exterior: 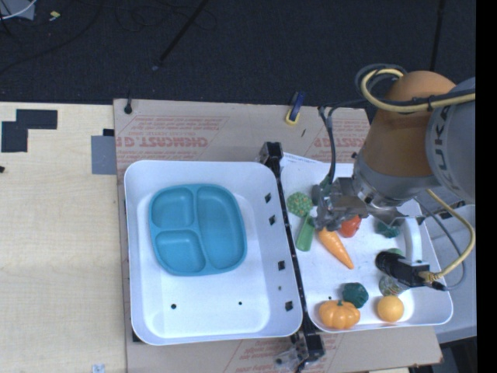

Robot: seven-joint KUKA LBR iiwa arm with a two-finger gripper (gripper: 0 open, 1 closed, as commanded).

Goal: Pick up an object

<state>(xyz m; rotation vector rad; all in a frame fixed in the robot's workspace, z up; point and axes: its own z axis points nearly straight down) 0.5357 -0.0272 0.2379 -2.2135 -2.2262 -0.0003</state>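
Just below the end effector (pixel 332 213) in the right bin (pixel 443 309) lies the toy carrot (pixel 336 248), long axis slanting down and rightward from its green top; how far that tool is open I cannot tell.

Arm (pixel 435 146): you see a bulky grey body with a rounded housing.
Band (pixel 404 130): you see a broad orange section above the wrist, smooth and domed at its top.
Cables (pixel 380 84): you see a yellowish hose looped over the orange dome, and thin dark leads trailing down its left side.
Marking: you see part of large dark lettering on the grey shell at right.
Hand (pixel 334 212): you see a small, blocky unit of grey and dark metal under the wrist.
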